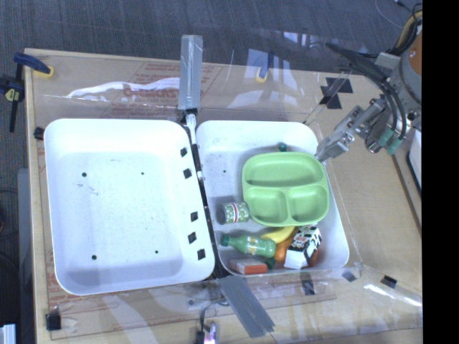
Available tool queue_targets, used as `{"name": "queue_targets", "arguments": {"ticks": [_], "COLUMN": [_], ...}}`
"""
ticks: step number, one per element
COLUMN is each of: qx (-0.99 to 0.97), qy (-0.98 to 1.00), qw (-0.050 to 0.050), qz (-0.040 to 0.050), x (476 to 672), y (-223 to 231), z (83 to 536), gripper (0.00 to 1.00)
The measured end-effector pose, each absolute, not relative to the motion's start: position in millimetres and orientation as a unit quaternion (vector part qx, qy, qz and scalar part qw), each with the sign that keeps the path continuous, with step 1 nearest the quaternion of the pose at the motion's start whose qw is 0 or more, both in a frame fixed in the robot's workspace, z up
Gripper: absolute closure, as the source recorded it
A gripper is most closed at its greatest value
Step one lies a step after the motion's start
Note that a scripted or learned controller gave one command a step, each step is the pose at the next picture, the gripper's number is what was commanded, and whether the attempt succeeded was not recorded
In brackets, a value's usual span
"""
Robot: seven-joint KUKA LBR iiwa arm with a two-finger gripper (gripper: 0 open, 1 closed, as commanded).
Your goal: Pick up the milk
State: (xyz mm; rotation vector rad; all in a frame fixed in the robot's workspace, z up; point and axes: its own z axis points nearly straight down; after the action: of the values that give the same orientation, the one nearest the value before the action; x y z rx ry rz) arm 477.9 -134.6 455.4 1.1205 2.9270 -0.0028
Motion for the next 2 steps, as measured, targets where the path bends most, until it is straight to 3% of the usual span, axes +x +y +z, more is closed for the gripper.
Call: {"name": "queue_targets", "arguments": {"ticks": [1, 2], "qx": [0.465, 0.463], "qy": [0.885, 0.886], "qw": [0.000, 0.001], "qz": [-0.0009, -0.0014], "x": [477.1, 478.0], "y": [-140, -140], "z": [402, 413], "gripper": [1.00, 1.00]}}
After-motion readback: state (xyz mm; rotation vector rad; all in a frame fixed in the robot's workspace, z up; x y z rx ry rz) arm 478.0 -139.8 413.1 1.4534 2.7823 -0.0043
